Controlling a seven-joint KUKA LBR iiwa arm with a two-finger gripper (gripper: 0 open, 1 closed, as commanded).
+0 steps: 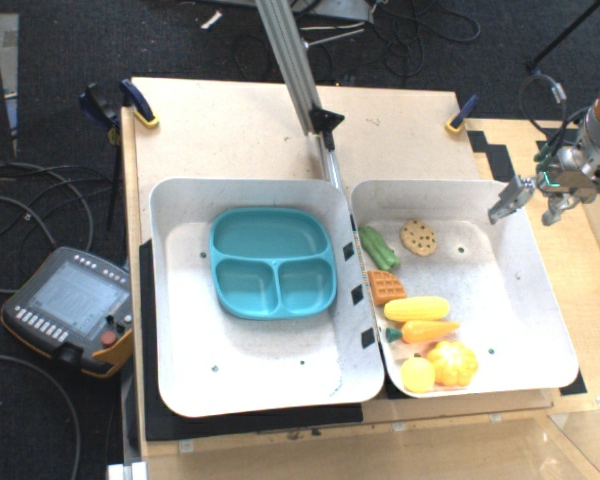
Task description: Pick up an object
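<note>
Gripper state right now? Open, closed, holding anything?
Gripper: open, nothing between its fingers; it hangs over the upper right edge of the right bin, away from the toy food.

Single fixed camera above the bench [240, 128], angled downward, both white bins [180, 298] in frame — arm entering from right

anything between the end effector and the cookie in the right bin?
No objects. In the camera view the end effector sits at the right bin's upper right rim, and the stretch to the cookie is bare white bin floor.
</note>
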